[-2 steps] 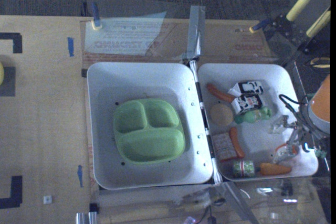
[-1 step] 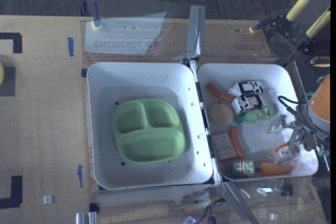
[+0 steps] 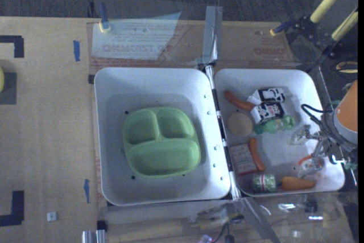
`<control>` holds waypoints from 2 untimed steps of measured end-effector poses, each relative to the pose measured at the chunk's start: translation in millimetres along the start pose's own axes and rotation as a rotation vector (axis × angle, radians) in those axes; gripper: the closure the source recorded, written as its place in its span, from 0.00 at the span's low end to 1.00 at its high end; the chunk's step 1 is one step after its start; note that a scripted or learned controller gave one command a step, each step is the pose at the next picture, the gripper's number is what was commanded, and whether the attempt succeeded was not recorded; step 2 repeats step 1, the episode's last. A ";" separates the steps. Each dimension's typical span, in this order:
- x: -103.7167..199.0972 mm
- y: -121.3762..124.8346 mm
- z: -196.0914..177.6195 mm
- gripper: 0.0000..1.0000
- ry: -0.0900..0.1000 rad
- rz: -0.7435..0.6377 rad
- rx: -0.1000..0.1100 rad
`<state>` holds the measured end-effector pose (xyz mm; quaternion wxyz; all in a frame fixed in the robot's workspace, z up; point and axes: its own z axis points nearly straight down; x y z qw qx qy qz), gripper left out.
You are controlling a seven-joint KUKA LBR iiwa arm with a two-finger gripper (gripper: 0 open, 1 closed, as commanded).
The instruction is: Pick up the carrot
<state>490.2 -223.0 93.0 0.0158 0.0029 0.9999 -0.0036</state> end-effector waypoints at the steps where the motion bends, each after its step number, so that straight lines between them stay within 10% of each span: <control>1: 0.8 3.8 1.6 0.00 -0.001 -0.534 -0.007; 2: 0.8 3.8 1.6 0.00 -0.001 -0.534 -0.007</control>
